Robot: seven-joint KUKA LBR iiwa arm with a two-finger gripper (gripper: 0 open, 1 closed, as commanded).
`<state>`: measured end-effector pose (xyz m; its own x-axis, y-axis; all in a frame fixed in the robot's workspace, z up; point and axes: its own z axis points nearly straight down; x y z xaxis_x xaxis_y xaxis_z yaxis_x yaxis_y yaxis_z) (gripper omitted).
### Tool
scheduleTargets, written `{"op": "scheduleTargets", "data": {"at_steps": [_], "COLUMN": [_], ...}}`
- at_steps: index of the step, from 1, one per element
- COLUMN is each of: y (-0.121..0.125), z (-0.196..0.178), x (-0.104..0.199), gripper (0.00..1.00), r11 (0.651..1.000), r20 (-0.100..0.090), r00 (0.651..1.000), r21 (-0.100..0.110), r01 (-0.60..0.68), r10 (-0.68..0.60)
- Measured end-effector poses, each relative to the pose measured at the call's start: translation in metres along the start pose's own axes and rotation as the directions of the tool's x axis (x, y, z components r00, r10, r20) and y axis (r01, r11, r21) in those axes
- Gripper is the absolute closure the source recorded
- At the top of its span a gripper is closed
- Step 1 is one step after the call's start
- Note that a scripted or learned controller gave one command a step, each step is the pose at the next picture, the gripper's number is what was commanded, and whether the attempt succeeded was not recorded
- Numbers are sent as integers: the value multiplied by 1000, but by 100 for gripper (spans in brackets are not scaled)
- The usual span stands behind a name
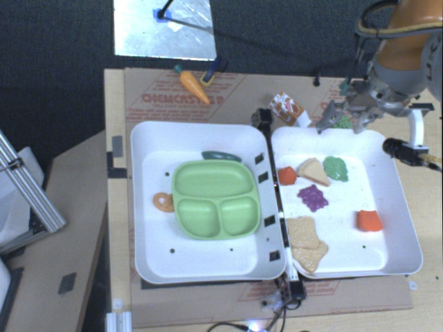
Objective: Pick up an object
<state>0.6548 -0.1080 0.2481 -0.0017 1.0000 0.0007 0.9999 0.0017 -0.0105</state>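
Note:
My gripper (342, 121) hangs over the back rim of the right bin (398, 206), on the grey arm with its orange band (415, 9). A small dark green object (341, 122) shows between its fingers, lifted off the bin floor. In the right bin lie a green leafy toy (336, 168), a tan wedge (313, 172), an orange-red piece (286, 176), a purple grape cluster (313, 198), an orange block (369, 220) and two tan crackers (304, 242).
The left bin (149, 254) holds a green divided plate (214, 199), a dark green item (221, 156) behind it and a small orange ring (163, 202). A toy carrot (194, 86) and a wrapped snack (285, 108) lie on the cardboard behind the bins.

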Motion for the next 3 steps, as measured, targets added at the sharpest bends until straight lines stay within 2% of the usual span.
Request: {"op": "scheduleTargets", "data": {"at_steps": [1, 3], "y": [2, -3], "z": [-8, 114], "x": [0, -2], "gripper": [0, 0], "r11": [1000, 1000], "r20": [1, 1], "r00": [1000, 1000], "r21": [-12, -8], "r01": [2, -1], "r10": [-2, 1]}}
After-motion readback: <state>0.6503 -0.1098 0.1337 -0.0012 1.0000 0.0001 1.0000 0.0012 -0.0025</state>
